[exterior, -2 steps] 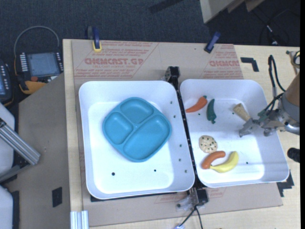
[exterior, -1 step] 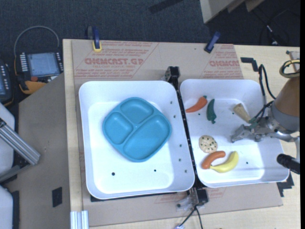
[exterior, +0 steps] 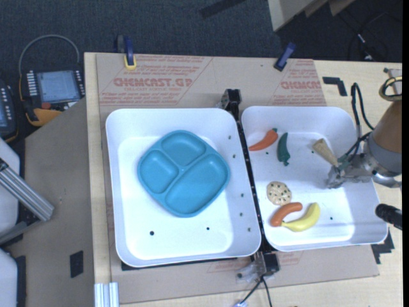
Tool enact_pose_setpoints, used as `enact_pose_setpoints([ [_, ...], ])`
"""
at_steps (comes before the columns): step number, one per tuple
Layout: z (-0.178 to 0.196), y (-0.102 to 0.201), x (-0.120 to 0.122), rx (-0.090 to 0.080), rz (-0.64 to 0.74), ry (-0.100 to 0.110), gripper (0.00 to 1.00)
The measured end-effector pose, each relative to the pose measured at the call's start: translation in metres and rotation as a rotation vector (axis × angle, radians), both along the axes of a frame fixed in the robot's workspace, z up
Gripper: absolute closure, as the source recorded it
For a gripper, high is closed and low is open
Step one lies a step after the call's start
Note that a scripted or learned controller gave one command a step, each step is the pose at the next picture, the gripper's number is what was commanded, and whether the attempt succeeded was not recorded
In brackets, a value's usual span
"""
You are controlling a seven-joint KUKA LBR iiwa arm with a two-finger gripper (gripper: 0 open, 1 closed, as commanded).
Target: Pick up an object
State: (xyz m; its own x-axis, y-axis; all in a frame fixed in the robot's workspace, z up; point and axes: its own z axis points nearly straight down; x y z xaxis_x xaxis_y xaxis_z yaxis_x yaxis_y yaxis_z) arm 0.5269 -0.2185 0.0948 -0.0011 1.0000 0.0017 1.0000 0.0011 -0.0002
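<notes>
From above, the right bin (exterior: pixel 358 232) holds a tan cone (exterior: pixel 323 151), a chili (exterior: pixel 263 140), a green pepper (exterior: pixel 283 148), a cookie (exterior: pixel 278 192), a sausage (exterior: pixel 285 213) and a banana (exterior: pixel 304 218). My gripper (exterior: pixel 337 176) reaches in from the right, tips low beside the cone; I cannot tell its width.

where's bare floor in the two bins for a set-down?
Left bin: a bare strip along the near wall, below the blue plate. Right bin: a small patch between the green pepper and the gripper. Crowded around the cookie, sausage and banana.
</notes>
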Motion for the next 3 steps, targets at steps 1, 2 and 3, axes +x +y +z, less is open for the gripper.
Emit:
enact_pose_setpoints([
  [1,0.04,0.001,0.0,-0.003,-0.001,-0.001,1.0],
  [2,0.102,0.0,0.009,-0.005,0.001,-0.007,1.0],
  [3,0.134,0.0,0.01,-0.004,0.0,-0.005,1.0],
])
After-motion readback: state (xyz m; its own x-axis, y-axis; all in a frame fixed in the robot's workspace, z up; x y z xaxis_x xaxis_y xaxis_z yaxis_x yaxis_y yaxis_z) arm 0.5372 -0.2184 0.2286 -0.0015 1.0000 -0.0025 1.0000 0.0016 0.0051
